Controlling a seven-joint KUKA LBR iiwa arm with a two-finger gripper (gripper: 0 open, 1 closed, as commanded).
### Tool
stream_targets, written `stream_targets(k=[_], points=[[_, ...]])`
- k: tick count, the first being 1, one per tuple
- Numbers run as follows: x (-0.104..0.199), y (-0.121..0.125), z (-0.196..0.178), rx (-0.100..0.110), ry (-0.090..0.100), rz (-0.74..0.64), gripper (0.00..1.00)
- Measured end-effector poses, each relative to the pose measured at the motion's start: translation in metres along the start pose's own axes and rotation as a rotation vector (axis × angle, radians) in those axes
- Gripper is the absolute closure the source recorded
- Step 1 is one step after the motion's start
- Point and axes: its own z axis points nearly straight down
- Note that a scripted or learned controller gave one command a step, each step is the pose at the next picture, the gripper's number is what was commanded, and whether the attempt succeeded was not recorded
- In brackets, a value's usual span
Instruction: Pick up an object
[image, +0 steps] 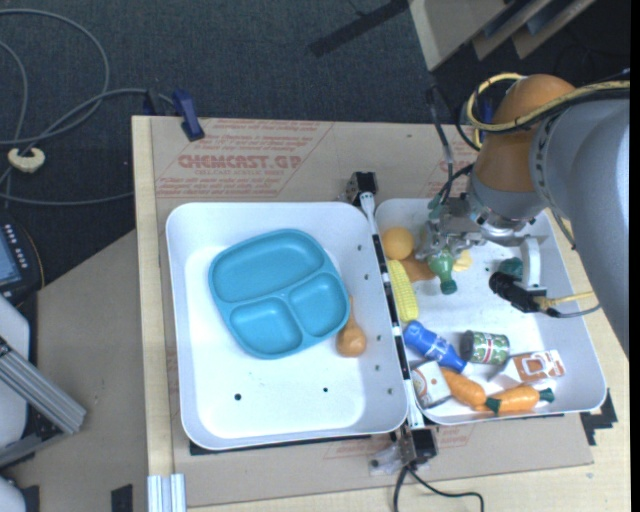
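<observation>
Grey and orange-banded, the arm sets its tool (443, 262) low in the right bin (585, 345); whether it grips anything I cannot tell. Just left of it lie an orange ball (398, 242) and a corn cob (402, 289). Farther off sit a blue bottle (433, 343), a can (487, 348) and carrots (468, 388). Beyond, the left bin (200, 370) carries a blue plate (278, 291).

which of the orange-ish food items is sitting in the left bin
The small orange pear-shaped fruit, lying beside the blue divided plate in the left bin. The orange ball and the carrots all lie in the right bin.
</observation>
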Motion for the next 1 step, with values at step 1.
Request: stream_targets(k=[1], points=[[0.0723, -0.049, -0.0952, -0.015, 0.003, -0.003, 1.0]])
